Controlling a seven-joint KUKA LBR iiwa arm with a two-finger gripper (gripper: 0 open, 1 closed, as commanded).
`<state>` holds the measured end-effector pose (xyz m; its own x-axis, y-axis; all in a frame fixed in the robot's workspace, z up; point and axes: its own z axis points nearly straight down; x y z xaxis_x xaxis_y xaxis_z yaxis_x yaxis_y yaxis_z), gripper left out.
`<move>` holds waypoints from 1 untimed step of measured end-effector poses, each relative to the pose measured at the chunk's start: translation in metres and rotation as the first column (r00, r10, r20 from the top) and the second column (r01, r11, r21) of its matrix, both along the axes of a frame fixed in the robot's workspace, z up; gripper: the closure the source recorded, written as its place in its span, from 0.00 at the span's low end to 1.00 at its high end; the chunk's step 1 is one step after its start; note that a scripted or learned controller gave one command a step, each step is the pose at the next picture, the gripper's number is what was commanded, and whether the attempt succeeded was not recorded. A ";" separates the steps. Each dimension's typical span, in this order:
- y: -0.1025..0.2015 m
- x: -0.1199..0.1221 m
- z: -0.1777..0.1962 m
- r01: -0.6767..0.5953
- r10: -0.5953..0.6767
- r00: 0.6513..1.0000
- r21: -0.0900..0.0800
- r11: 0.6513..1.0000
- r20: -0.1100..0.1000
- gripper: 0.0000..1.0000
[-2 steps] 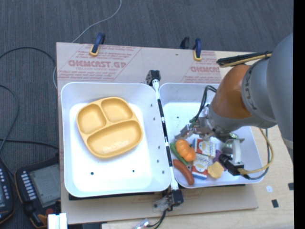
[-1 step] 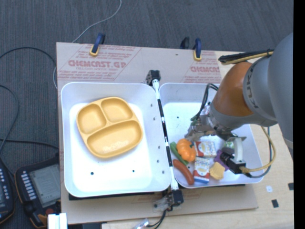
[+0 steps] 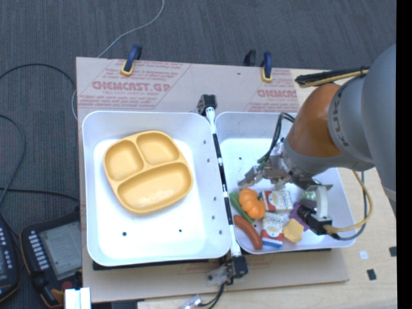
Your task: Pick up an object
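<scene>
**Arm low over the right bin, toy food below it**

While I watch from the overhead camera, the biggest thing in my feed is the dark grey carpeted floor, with thin cables trailing across it at the top and left. On it sits the tabletop, a pale board with red printed lettering, pinned at its far edge by two blue-and-yellow clamps.

Next in size is the arm, coming in from the right, its orange band tilted down over the right bin. The left bin holds a yellow divided plate lying flat, three compartments up. The right bin carries the pickable things, all crowded in its near half: an orange toy fruit, a green piece just beside it against the left wall, a red sausage-shaped piece near the front rim, white printed packets, and a small yellow block.

The gripper hangs just above and behind the orange fruit, with wiring and a black cable loop around it. I cannot tell whether the fingers are spread or closed; the wrist hardware hides them. A handheld controller lies on the floor at lower left.
</scene>
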<state>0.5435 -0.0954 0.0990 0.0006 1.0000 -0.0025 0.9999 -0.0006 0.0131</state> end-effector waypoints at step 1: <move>-0.004 -0.056 -0.011 0.001 -0.001 1.000 -0.001 1.000 0.000 0.00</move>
<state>0.4877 -0.0993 0.0884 0.0012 1.0000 -0.0035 0.9999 -0.0011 0.0130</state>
